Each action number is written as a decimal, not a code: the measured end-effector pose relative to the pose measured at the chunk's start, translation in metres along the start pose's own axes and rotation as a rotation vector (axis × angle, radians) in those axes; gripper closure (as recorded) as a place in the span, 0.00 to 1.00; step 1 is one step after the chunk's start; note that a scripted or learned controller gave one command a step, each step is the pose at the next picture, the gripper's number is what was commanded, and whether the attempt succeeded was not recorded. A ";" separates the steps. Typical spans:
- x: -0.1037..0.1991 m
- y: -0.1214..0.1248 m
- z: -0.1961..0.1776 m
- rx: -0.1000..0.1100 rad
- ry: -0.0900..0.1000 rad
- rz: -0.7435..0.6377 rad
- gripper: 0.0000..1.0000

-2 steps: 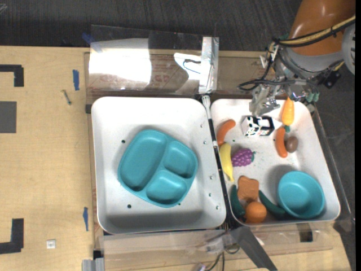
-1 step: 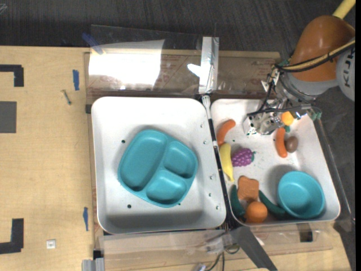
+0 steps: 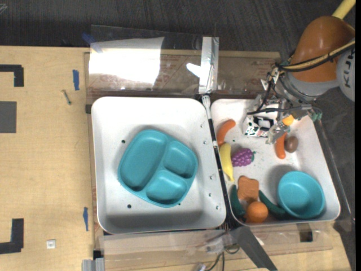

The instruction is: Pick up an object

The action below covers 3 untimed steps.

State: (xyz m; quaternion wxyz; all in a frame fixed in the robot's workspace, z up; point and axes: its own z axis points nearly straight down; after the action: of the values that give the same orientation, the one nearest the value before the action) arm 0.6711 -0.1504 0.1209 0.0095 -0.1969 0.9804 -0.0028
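Camera view: gripper (image 3: 274, 124) hovers at the right bin's (image 3: 329, 168) far edge above small toys (jaws' state unclear), beside an orange carrot (image 3: 281, 148)

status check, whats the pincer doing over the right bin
Pincer low at right bin's far end. Fingers unreadable. Small orange piece and brown piece just beside it. Nothing visibly held.

- A light wooden tabletop (image 3: 39, 168) fills the left and lower part of the view, with dark floor beyond its far edge.
- Two shallow white bins sit directly on it, side by side and touching along their inner edges: the left bin (image 3: 113, 117) and the right bin (image 3: 321, 151).
- Black corner markings (image 3: 14, 75) and short strips of blue tape (image 3: 75, 79) are stuck to the bare wood left of the bins.
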 end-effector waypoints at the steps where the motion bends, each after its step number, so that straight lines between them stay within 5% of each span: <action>1: 0.060 -0.016 0.009 0.016 -0.021 0.011 0.00; 2: 0.109 0.046 0.009 0.026 -0.045 0.334 0.00; 3: 0.139 0.010 -0.057 0.019 -0.035 -0.453 0.00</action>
State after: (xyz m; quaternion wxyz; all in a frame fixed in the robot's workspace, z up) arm 0.5375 -0.1950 0.1750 0.0274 -0.4120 0.9107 -0.0108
